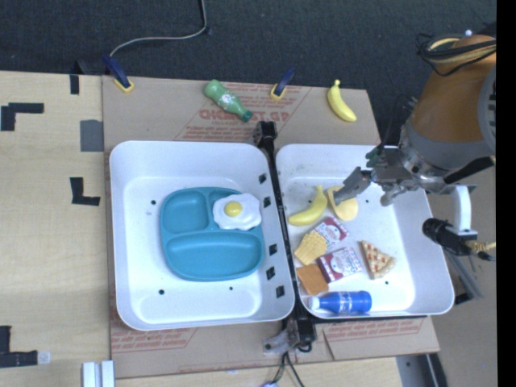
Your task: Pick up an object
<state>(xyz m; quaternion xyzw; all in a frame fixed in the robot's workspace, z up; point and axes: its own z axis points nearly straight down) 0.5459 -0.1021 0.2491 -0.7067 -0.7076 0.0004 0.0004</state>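
Blue tray [211, 247] and fried egg [235, 211] fill left bin [137, 164].

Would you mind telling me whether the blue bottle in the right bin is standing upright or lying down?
Lying down. The blue bottle rests on its side along the near wall of the right bin, its length running left to right.

Illumination is even and moderately bright from overhead, with the white bins [129, 168] near overexposed and only soft, short shadows along their inner walls. Overall resolution is low and detail is soft. The dark floor [242, 14] beyond the tabletop [48, 216] reads grainy.
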